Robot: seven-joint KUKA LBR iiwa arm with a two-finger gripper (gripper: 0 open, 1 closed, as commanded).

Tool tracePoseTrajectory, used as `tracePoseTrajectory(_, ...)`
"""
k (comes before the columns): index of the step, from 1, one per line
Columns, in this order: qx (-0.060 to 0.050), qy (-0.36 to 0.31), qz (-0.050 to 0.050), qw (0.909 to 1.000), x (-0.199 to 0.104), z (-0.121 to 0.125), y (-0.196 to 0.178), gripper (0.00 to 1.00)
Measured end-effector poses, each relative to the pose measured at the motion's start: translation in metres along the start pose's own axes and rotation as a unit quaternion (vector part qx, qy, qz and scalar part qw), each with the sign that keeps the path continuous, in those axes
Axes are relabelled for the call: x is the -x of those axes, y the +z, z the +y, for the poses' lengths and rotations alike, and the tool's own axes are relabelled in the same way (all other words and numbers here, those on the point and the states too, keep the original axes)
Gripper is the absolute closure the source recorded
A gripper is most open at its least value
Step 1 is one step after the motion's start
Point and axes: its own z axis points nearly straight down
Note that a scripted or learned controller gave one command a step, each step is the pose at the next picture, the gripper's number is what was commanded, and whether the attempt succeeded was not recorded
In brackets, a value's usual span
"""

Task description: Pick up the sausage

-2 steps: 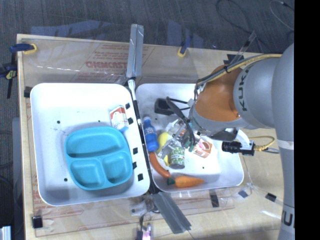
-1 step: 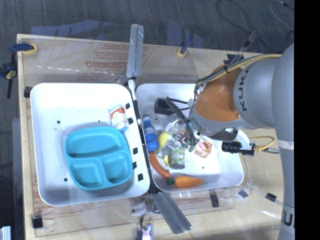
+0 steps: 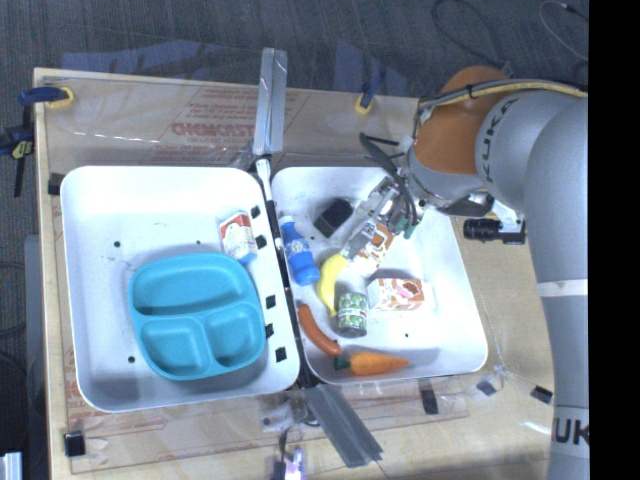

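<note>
Two white bins are sitting side by side. Sausage is lying against the right bin's left wall, beside a carrot. Gripper is hovering well apart; its finger state I cannot tell.

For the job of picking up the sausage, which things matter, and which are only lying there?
Belong to the job:
sausage, by the right bin's left wall
gripper, above the right bin

Only lying about:
carrot
green can
yellow fruit
blue bottle
black block
blue tray
small carton

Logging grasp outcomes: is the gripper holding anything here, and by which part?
Cannot be told: the gripper hangs over the right bin; the sausage lies apart by the divider.
</note>
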Motion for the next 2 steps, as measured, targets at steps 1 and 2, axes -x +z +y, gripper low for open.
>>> tracePoseTrajectory(1,0.004,-0.007,-0.008,0.9999,-0.062,-0.026,0.01,0.0)
tracePoseTrajectory(2,0.001,-0.079,0.0,0.9969,-0.128,-0.011,0.009,0.0)
